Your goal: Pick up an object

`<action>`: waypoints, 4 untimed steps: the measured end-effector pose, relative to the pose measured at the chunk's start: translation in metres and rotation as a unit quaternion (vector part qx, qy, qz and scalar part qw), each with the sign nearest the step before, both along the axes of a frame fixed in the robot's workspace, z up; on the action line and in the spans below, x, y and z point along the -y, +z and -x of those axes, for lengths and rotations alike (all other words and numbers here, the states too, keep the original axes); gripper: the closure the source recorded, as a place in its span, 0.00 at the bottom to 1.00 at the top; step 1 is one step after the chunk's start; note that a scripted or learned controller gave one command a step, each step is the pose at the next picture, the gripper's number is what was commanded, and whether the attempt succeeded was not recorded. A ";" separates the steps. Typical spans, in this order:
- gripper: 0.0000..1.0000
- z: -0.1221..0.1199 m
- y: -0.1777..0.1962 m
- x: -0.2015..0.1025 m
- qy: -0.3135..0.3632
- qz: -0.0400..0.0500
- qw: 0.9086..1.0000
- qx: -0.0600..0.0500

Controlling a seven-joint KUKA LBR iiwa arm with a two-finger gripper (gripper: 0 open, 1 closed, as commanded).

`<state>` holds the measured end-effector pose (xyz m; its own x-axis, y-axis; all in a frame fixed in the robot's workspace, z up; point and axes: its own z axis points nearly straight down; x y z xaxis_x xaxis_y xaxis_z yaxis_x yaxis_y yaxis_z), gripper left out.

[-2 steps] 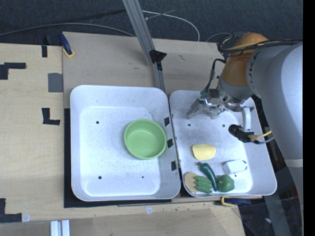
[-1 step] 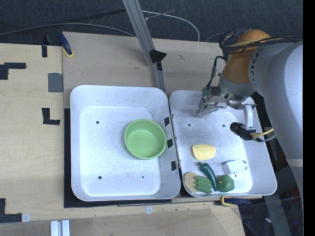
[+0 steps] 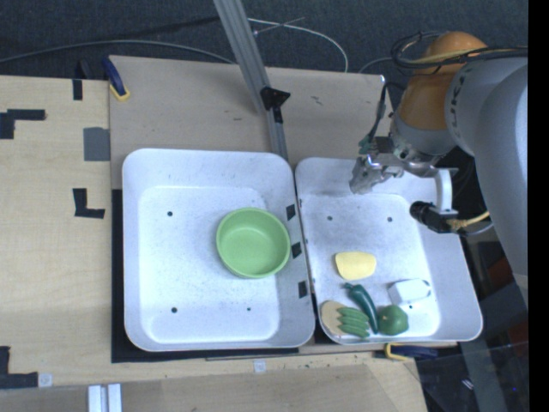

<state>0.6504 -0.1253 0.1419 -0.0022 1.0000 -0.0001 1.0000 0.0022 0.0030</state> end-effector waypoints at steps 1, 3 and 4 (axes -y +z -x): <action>1.00 -0.005 0.044 0.002 0.000 0.000 1.000 0.001; 1.00 -0.008 0.091 -0.061 0.002 -0.001 1.000 -0.002; 1.00 -0.011 0.079 -0.116 0.002 0.000 1.000 -0.003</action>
